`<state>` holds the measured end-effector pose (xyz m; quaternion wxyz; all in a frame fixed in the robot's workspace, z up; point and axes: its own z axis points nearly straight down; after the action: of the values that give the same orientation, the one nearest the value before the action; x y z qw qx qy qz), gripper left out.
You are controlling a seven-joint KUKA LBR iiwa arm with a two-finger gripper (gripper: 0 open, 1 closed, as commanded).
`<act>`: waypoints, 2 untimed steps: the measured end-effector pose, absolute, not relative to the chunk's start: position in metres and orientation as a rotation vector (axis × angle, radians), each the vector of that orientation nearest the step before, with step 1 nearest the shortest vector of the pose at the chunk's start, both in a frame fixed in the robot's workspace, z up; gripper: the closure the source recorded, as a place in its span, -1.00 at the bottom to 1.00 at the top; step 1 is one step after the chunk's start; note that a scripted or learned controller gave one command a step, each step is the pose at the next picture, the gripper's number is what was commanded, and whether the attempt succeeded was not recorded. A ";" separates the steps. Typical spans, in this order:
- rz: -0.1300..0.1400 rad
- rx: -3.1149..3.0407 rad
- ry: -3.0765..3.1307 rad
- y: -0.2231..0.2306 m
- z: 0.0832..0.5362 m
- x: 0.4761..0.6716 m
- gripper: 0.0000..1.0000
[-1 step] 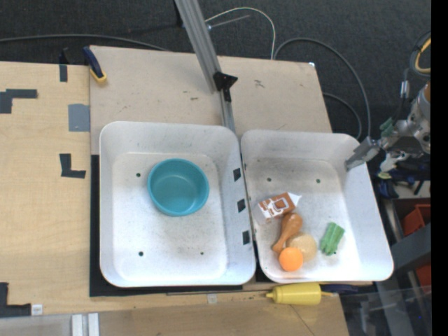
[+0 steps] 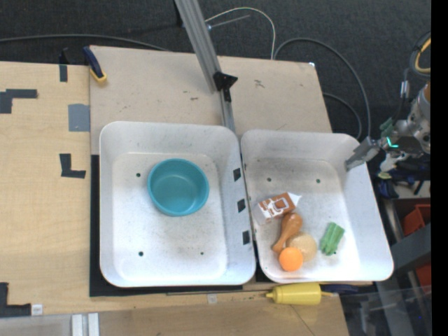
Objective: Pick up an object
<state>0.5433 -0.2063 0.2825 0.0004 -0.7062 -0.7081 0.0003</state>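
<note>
Camera view, as I read it: teal bowl (image 2: 178,186) in left bin (image 2: 112,208); lower right bin (image 2: 364,236) holds drumstick (image 2: 288,231), green piece (image 2: 332,238), orange ball (image 2: 290,259), unreadable packet (image 2: 277,205). Gripper (image 2: 392,145) at right edge; I cannot tell its state.

Two white bins, left (image 2: 119,187) and right (image 2: 364,208), of smooth moulded plastic, their floors dulled by dark speckling. Teal bowl (image 2: 178,186): smooth plastic, soft sheen. Orange ball (image 2: 290,259) and green piece (image 2: 332,238): matt plastic look. Small packet (image 2: 277,205): glossy printed wrapper. Yellow bottle (image 2: 297,294): smooth plastic. Counter (image 2: 42,208): pale, matt wood-grain board, scuffed at the rear. Slanted bar (image 2: 199,33): brushed grey metal.
</note>
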 end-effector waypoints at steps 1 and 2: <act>0.006 -2.217 -2.220 -0.202 0.236 0.536 -1.00; 0.008 -2.216 -2.217 -0.205 0.172 0.531 -1.00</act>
<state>0.5310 -0.2048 0.1724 0.0035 -0.7069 -0.7073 0.0024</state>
